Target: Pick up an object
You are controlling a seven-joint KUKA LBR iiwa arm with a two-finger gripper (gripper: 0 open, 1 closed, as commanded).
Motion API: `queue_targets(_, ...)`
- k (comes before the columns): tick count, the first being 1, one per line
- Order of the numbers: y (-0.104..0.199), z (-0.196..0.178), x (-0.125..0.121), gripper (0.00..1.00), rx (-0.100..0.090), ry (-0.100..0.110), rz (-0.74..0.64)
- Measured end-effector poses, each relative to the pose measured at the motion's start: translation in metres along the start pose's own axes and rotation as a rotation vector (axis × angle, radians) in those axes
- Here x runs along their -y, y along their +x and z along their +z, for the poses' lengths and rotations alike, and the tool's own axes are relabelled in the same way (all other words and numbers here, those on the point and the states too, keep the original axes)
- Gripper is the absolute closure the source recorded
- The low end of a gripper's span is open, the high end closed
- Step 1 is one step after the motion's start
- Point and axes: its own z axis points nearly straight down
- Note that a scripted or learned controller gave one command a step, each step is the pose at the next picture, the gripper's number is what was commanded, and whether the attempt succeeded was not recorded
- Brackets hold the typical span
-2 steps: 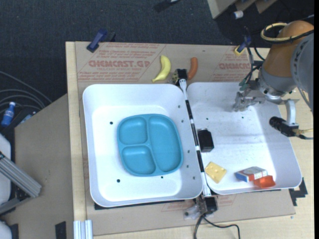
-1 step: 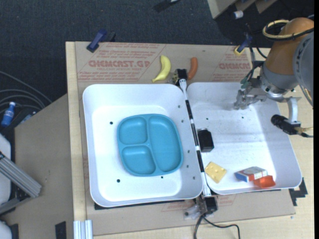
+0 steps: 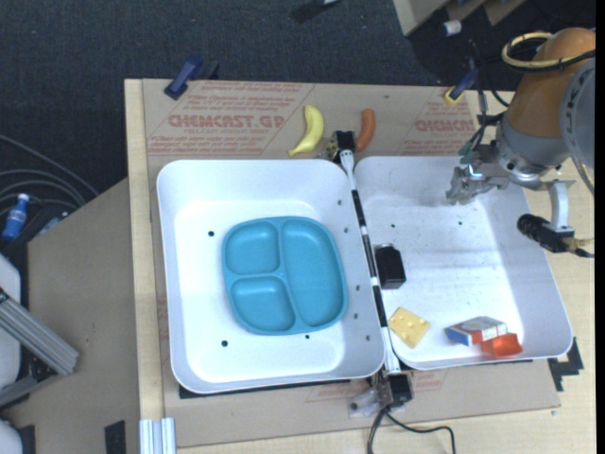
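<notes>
My gripper (image 3: pixel 460 190) hangs over the far part of the right bin (image 3: pixel 529 272), with nothing seen between its fingers. At that bin's near edge lie a yellow cheese wedge (image 3: pixel 408 326), a small red, white and blue box (image 3: pixel 477 330) and an orange piece (image 3: pixel 503 345) next to the box. A blue divided plate (image 3: pixel 284 274) rests in the middle of the left bin (image 3: pixel 189 206). All these objects are well apart from the gripper, toward the near side.
A yellow banana (image 3: pixel 308 130) and an orange sausage-shaped toy (image 3: pixel 365 128) lie on the board behind the bins. A black clamp block (image 3: pixel 388 266) sits on the divider between the bins. Cables run at the right edge.
</notes>
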Motion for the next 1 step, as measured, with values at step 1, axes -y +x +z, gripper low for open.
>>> queue_targets(1, 0.0673, 0.0320, -0.0150, 1.00, -0.005, 0.009, 0.002)
